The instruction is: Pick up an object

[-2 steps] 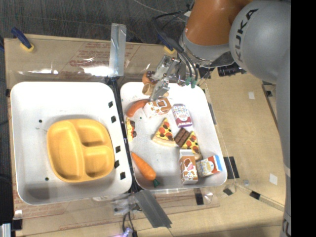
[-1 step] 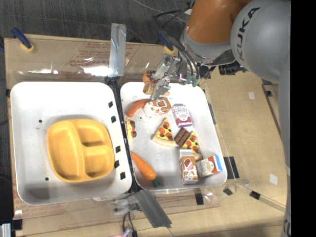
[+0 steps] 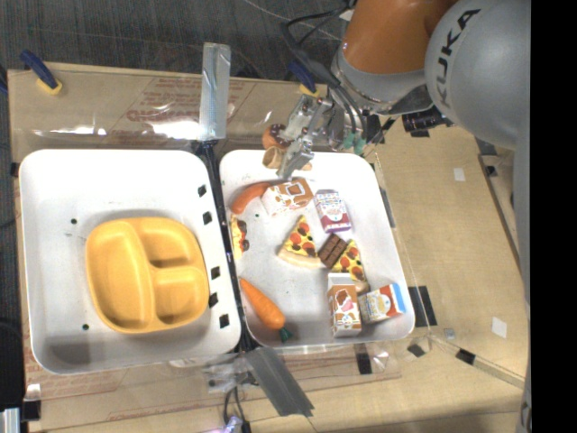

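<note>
Hovering gripper, finger state impossible to tell, just beyond right bin's far rim. Nothing being lifted yet: carrot, pizza slice, cartons all lying inside that bin.

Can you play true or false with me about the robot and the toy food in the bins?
1. The yellow tray sits in the left bin. True.
2. The carrot lies in the left bin. False: it lies in the right bin, near its front left corner.
3. The pincer hovers over the yellow tray. False: it is at the right bin's back edge.
4. A pizza slice lies in the right bin. True.
</note>
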`<state>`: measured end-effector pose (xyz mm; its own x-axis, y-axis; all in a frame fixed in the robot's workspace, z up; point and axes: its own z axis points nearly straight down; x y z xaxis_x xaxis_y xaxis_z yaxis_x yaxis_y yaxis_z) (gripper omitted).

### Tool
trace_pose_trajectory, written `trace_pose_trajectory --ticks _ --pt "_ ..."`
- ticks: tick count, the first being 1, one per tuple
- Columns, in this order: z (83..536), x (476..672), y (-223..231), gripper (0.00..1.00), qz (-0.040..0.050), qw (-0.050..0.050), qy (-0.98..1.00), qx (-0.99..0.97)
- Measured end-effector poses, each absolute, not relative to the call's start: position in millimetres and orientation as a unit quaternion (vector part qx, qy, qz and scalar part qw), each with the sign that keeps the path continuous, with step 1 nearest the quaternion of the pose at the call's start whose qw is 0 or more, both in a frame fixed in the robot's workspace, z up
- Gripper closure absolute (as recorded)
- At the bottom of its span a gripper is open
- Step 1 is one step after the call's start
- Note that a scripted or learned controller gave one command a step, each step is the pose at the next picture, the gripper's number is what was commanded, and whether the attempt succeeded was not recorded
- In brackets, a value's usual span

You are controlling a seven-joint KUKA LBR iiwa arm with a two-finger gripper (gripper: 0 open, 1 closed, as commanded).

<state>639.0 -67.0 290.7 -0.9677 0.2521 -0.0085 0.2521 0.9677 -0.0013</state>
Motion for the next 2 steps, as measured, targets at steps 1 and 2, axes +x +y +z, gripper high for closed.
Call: trace_pose_trajectory --ticks 1,2 --pt "301.3 640.0 -66.1 1.00 -0.0016 0.005 0.992 0.124" --pt "311.9 641.0 -65.4 1.00 -0.0021 0.007 0.992 0.122"
